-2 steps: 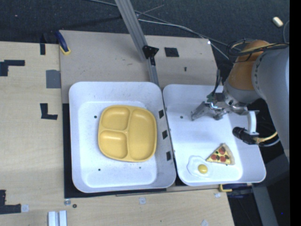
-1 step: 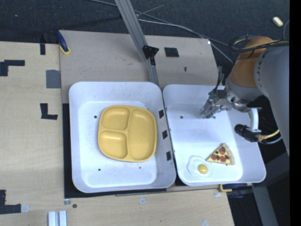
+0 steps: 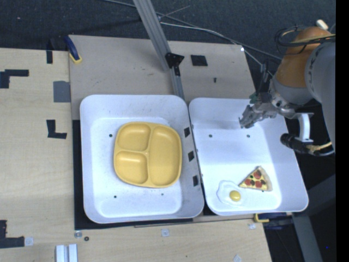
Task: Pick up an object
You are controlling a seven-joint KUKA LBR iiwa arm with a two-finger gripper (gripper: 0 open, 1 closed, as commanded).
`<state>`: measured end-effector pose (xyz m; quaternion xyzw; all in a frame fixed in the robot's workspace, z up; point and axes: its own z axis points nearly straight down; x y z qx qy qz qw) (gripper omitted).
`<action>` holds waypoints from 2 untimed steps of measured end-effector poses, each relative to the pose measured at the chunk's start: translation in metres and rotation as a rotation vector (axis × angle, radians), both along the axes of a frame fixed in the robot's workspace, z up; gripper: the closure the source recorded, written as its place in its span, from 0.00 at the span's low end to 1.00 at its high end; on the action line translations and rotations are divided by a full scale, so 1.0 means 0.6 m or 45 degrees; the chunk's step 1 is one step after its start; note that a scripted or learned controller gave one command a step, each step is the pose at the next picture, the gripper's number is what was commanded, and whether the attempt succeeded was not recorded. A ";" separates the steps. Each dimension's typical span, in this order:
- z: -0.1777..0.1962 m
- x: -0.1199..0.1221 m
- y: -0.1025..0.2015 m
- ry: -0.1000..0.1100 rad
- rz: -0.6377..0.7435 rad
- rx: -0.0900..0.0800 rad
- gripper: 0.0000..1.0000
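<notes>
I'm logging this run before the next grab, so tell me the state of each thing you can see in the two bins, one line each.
Yellow plate: lying flat, right way up, in the left bin, nothing on it.
Pizza slice: lying flat in the right bin, near its front edge.
Fried egg: lying flat, yolk up, just left of the pizza slice.
Gripper: hanging over the back of the right bin, apart from both toys, holding nothing.

One fixed camera looks down on my bench from above at a slant, set far enough back to take in both white bins, the left bin and the right bin, side by side. My arm enters from the frame's right.
</notes>
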<state>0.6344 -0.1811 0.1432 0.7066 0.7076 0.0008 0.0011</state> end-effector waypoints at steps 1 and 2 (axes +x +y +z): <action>0.105 -0.003 0.008 -0.004 0.001 -0.001 1.00; 0.175 -0.001 0.008 -0.002 0.000 -0.001 1.00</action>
